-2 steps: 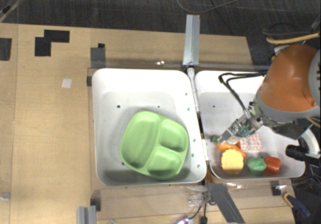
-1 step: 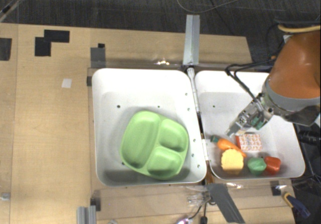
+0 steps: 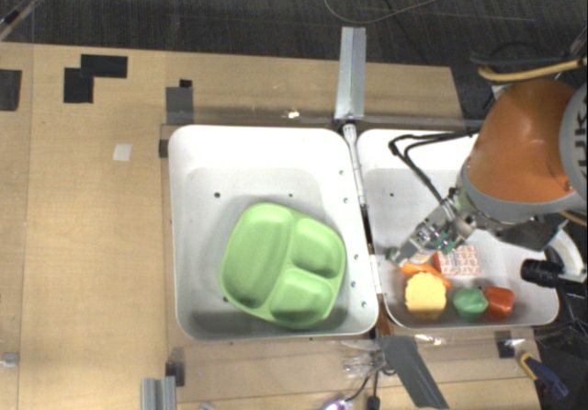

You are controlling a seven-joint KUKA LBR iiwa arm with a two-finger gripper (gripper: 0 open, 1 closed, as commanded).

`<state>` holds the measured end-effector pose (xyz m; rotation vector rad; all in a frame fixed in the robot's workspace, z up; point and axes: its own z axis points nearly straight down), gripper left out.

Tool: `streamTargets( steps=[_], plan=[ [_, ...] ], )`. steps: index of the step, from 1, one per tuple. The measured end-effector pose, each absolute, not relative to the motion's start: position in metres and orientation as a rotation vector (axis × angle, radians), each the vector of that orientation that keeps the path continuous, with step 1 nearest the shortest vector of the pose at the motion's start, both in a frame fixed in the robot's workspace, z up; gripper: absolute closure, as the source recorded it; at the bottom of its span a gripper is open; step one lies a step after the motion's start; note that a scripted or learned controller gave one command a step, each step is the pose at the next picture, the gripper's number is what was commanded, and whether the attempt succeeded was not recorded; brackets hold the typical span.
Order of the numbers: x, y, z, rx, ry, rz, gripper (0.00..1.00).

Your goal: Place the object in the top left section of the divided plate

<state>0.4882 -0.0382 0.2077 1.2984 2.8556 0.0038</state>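
A light green divided plate [image 3: 283,263] lies tilted in the left bin [image 3: 197,215], with one long section and two smaller ones. In the right bin [image 3: 395,178], near its front edge, sit a yellow block [image 3: 425,294], an orange piece [image 3: 420,267], a green toy [image 3: 469,302], a red-orange toy [image 3: 500,300] and a white packet with red print [image 3: 459,260]. My gripper [image 3: 424,244] hangs low over the right bin, just above the orange piece and the yellow block. I see nothing held in it.
A metal divider [image 3: 360,206] separates the two bins. The arm's grey and orange body [image 3: 524,155] covers the right bin's far right part. A black cable [image 3: 418,169] runs across the right bin's back.
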Motion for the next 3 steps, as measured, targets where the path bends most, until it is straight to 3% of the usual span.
streamTargets(
  steps=[1, 2, 3],
  plan=[
    [0.488, -0.038, 0.208, 1.299, 2.855, 0.004, 0.00],
    [0.487, 0.021, 0.184, 1.499, 2.759, 0.003, 0.00],
    [0.488, 0.094, 0.185, 1.151, 2.919, 0.005, 0.00]
  ],
)
